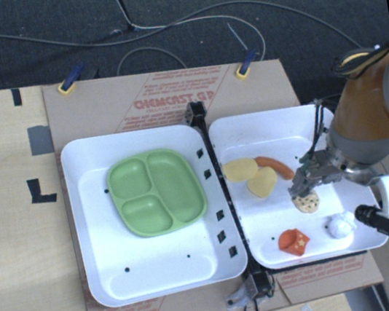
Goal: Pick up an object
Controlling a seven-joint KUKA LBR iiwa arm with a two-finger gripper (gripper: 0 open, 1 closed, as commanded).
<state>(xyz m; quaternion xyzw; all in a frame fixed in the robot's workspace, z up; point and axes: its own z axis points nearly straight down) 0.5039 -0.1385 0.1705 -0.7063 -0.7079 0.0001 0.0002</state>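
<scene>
Cookie: a round speckled cookie (307, 203) lies in the right bin (245, 124), lower right of the frame's middle; I judge it my target, since my tool sits right over it
My gripper: my gripper (304, 186) hangs at the cookie's upper edge, touching or all but touching; whether the cookie is between my fingers I cannot tell, nor whether they stand spread or closed
Arm: my grey arm with its orange band (363, 104) comes in from the right edge of the frame
Near neighbours: two pale yellow pieces (251, 177) and an orange sausage-shaped piece (275, 166) lie just up-left of the cookie, close together
Farther neighbours: a red piece (294, 242) lies below and a small white object (340, 225) to the lower right, both apart from the cookie
Left bin: a green divided plate (156, 192) rests in the left bin (100, 277), well away
Risk, slip: the cookie is flat and low, so my fingers may close over its top and skid off
Risk, off-centre: I sit at its upper rim, so a pinch there could tip or flick it
Risk, crowding: a drift up-left could nudge the yellow pieces instead
</scene>
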